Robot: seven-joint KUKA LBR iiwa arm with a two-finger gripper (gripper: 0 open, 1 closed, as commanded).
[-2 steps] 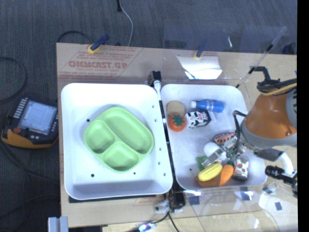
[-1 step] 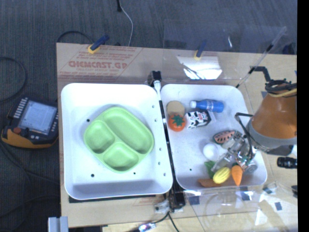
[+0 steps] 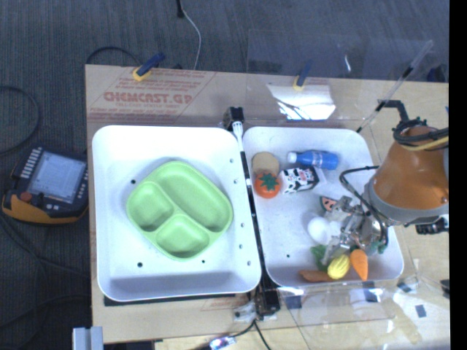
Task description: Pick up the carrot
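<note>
a worktop (image 3: 146, 97) is being viewed from above, carrying two shallow white bins side by side. the left bin (image 3: 109, 195) is holding a green divided plate (image 3: 179, 208). the right bin (image 3: 365, 152) is crowded: a tomato (image 3: 267, 184), a small cow-patterned carton (image 3: 298, 179) and a blue bottle (image 3: 314, 159) are lying toward its far side, and a white egg (image 3: 319, 229) is sitting nearer the middle. the carrot (image 3: 359, 263) is lying by the bin's near right corner, its long axis running roughly away from the camera, with a yellow toy (image 3: 337, 267) just beside it on the left. the gripper (image 3: 356, 232) is being held just above the carrot, on its far side. whether the fingers are wide or narrow cannot be told, since they are being blurred into the clutter.
</note>
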